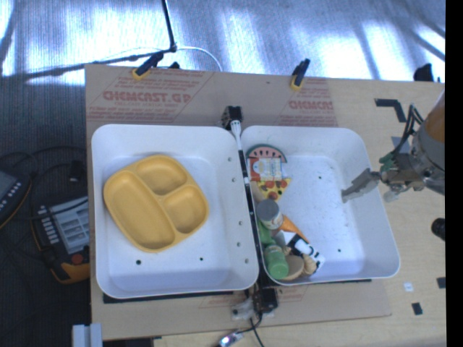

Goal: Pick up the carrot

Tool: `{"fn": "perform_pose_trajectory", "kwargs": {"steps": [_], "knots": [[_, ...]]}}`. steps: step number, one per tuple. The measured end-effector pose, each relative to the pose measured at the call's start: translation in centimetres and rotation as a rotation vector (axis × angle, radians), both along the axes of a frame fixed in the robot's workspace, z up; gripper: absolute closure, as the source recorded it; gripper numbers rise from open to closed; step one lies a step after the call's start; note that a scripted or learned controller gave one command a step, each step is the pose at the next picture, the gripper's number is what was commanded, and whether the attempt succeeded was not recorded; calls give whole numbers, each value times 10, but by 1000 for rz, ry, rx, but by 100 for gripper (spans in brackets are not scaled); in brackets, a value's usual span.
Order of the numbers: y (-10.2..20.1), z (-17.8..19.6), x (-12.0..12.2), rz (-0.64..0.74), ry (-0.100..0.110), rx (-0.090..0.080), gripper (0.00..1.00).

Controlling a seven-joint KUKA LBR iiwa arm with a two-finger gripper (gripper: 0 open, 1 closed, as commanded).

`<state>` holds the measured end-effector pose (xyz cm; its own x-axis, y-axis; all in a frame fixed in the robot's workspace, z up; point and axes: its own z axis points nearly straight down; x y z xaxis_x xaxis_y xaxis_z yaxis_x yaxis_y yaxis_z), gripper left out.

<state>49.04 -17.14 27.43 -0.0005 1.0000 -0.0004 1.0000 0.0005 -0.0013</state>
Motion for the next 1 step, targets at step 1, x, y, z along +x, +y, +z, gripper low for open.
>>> {"fn": "perform_pose_trajectory", "kwargs": {"steps": [1], "knots": [[59,-173,4,-30,3,1,0]]}}
